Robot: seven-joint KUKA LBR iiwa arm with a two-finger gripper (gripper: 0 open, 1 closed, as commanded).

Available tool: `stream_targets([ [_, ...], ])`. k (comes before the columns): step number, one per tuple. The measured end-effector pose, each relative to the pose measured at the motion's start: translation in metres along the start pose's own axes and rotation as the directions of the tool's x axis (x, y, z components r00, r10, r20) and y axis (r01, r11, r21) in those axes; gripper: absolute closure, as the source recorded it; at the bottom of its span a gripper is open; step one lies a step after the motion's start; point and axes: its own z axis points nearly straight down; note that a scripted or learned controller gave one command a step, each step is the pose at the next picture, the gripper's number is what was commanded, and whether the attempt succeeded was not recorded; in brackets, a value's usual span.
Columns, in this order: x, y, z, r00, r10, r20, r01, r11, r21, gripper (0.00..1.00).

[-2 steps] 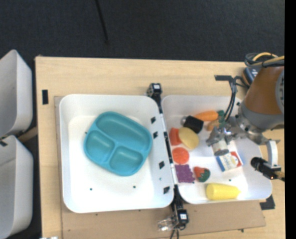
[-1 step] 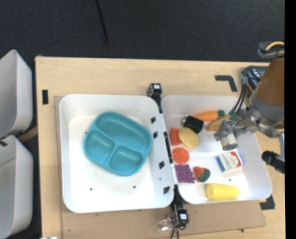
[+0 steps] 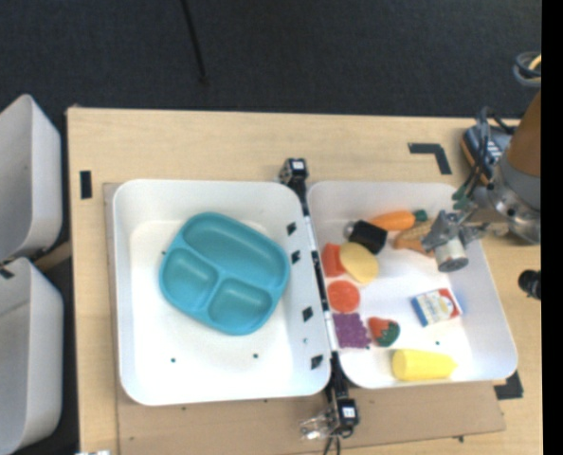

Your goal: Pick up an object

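Claw (image 3: 449, 245) low over right bin (image 3: 490, 349), upper part, just beside toy carrot (image 3: 395, 221); spread or pressed together — cannot tell, too blurred. Carrot probably light, rigid, slick plastic; best pinched across thick middle. Teal plate (image 3: 225, 273) alone in left bin (image 3: 139, 368).

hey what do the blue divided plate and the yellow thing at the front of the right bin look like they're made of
Blue divided plate: probably molded plastic, going by its even turquoise color, rounded compartment ridges and soft matte sheen.

Yellow thing: probably plastic or rubbery toy food, being uniformly yellow with smooth rounded edges; the view is too coarse to tell hard from soft.
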Motion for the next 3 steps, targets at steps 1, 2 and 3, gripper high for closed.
stream_targets([
  [1,0.039,0.024,0.009,1.0,-0.003,-0.001,0.003,1.0,0.003,1.0],
  [2,0.079,0.053,0.018,1.0,-0.004,-0.002,0.004,1.0,0.004,1.0],
  [3,0.115,0.094,0.004,1.0,-0.005,-0.002,0.005,1.0,0.001,1.0],
])
